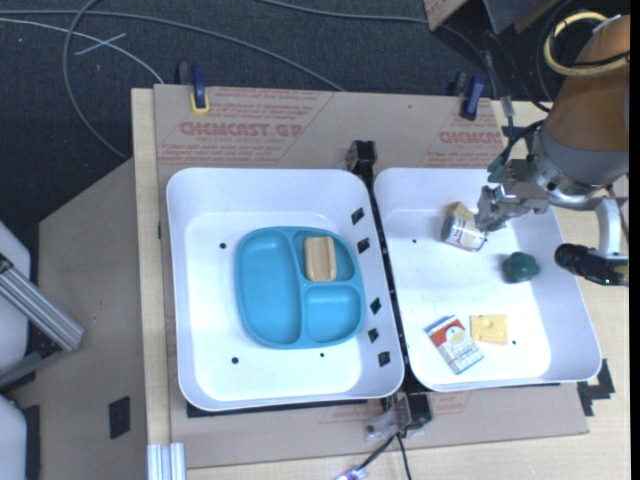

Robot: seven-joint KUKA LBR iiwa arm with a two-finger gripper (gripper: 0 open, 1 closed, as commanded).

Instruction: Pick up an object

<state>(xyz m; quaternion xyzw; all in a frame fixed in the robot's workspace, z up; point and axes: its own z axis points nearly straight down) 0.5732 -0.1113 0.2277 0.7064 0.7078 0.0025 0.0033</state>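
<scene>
Camera view: claw (pixel 487 214) hangs over the right bin (pixel 560 353), touching the small can (pixel 462 230).
Claw state: cannot tell.
Small can: looks light, hard, smooth, slippery; grab its round sides.

Robot lab: clamped bench board (pixel 300 118), loose cables (pixel 120 28).
</scene>
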